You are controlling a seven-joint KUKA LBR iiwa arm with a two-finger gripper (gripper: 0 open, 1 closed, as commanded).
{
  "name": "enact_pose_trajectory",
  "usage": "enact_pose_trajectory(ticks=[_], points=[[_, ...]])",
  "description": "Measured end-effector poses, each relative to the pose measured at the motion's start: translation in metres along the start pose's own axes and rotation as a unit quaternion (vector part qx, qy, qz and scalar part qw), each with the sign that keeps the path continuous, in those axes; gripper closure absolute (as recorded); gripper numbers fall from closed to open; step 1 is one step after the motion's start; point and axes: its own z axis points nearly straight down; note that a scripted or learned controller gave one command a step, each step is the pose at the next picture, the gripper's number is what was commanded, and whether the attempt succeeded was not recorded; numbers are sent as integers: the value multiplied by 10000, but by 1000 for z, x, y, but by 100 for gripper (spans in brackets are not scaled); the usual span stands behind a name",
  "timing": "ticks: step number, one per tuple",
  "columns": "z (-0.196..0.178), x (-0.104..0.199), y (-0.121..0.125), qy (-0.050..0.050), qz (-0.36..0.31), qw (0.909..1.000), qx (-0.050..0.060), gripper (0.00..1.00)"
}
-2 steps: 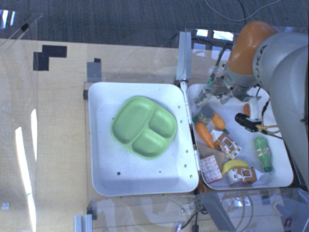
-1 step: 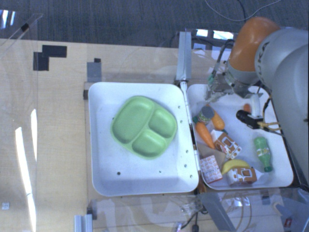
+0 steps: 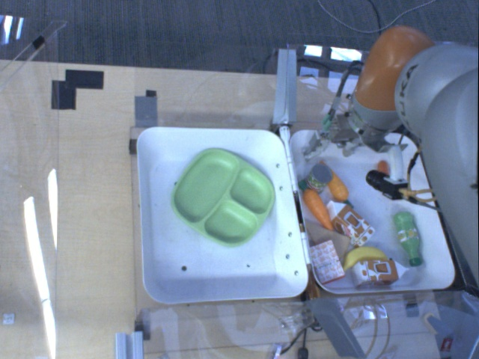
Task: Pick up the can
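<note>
Left of and below the gripper (image 3: pixel 335 137), a green divided plate (image 3: pixel 224 195) lies in the left bin (image 3: pixel 153 268); a carrot (image 3: pixel 317 209), banana (image 3: pixel 366 256) and green bottle (image 3: pixel 408 237) lie below it.

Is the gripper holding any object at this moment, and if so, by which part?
It cannot be told. The gripper is at the far end of the right bin, just above the can, too small and blurred to judge.

You can't read the gripper (image 3: pixel 334 132): it's blurred at the right bin's (image 3: pixel 441 275) 11 o'clock corner, finger state unclear. The arm (image 3: pixel 441 118) runs off frame at 3 o'clock and covers that bin's far right rim. The can (image 3: pixel 320 175) lies partly tucked behind the carrot (image 3: pixel 318 209), label too small. Print on the small cartons (image 3: pixel 353 225) is unreadable.
</note>
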Motion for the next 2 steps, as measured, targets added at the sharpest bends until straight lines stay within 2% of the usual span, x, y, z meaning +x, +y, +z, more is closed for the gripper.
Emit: enact_pose_trajectory(ticks=[1, 2], points=[[27, -10, -8, 8, 86, 9999, 88, 0], [13, -9, -4, 5, 61, 10000, 45, 100]])
